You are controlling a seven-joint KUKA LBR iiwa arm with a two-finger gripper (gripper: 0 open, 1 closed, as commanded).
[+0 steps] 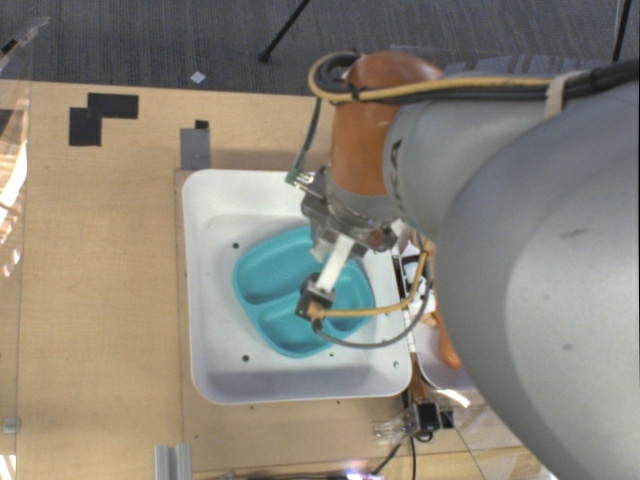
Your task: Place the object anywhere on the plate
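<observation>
- Camera view: the left bin (200, 268) sits on the bench (100, 318) and holds a teal plate (265, 273), set at a slant across the bin floor. A ridge splits the plate into compartments.
- The arm (520, 268) reaches in from the right and covers most of the right bin (418, 366). Only a sliver of that bin's rim is exposed.
- The gripper (345, 236) hangs over the plate's right-hand part, wrist pointing down. That pose suits a drop or a set-down there.
- The wrist body hides the business end, so I cannot tell whether the jaws are apart or together, nor whether anything is carried.
- The visible part of the plate is bare teal.
- A small orange thing (447, 348) peeks out beneath the arm by the right bin's rim, well clear of the plate. My guess is that this is the object to be moved, but too little of it shows to be sure.
- Judgement: if so, the placing is not yet done.
</observation>
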